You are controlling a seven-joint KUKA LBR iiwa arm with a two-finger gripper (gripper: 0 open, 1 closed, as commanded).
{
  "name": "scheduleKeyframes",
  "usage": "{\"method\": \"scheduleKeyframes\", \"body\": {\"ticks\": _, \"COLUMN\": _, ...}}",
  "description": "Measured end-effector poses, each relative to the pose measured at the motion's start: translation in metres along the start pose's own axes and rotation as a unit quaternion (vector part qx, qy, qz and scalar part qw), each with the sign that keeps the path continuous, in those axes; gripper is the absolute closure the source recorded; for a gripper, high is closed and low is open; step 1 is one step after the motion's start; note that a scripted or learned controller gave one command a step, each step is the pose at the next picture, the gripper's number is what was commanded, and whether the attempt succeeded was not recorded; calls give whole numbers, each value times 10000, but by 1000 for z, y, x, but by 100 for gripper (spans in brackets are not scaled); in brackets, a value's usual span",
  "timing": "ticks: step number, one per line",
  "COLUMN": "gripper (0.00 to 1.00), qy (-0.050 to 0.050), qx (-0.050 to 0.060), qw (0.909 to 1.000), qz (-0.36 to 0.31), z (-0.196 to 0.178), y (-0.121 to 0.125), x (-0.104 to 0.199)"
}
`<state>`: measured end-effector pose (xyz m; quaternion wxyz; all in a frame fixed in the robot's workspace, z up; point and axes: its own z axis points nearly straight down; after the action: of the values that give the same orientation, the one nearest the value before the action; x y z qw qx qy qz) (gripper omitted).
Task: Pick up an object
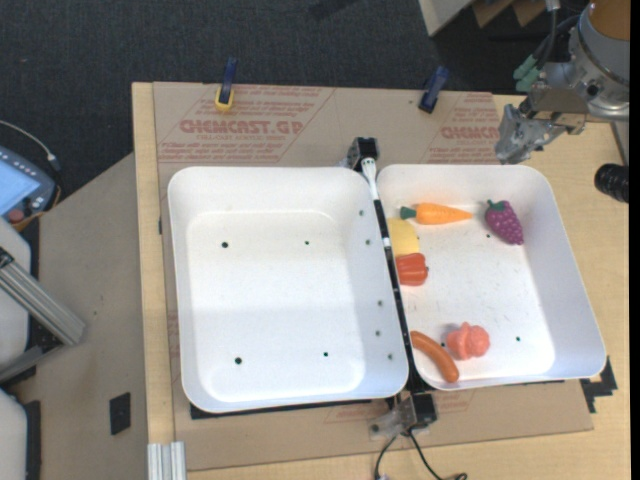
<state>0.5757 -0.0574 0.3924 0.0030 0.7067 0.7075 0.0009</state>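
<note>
Camera view, looking down at a slant: two shallow white bins sit side by side on a cardboard-covered bench (300, 118). The left bin (200, 218) has a bare floor with a few small dark holes. The right bin (560, 268) holds all the toy food. An orange carrot (440, 213) lies near the bin's far edge, green end pointing left. A purple grape bunch (504, 222) lies just to its right, apart from it. A yellow piece (403, 236) and a red-orange piece (411, 269) lie against the left wall, touching each other. At the near edge, a sausage (436, 356) lies slanted, just beside a pink piece (468, 341).

The gripper (520, 143) hangs over the cardboard beyond the right bin's far right corner, well apart from every toy. Whether its fingers are apart or together cannot be told from here; nothing is seen between them.

Two blue clamps (226, 83) grip the bench's far edge.
</note>
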Motion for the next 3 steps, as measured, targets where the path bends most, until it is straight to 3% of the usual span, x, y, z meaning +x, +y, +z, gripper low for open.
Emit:
{"method": "scheduleKeyframes", "body": {"ticks": 1, "gripper": 100, "qy": 19, "qx": 0, "qw": 10000, "qz": -24, "z": -13, "y": 16, "x": 54}}
{"method": "scheduleKeyframes", "body": {"ticks": 2, "gripper": 100, "qy": 16, "qx": -10, "qw": 10000, "qz": -13, "z": -47, "y": 3, "x": 89}}
{"method": "scheduleKeyframes", "body": {"ticks": 3, "gripper": 100, "qy": 15, "qx": 38, "qw": 10000, "qz": -5, "z": -36, "y": 8, "x": 109}}
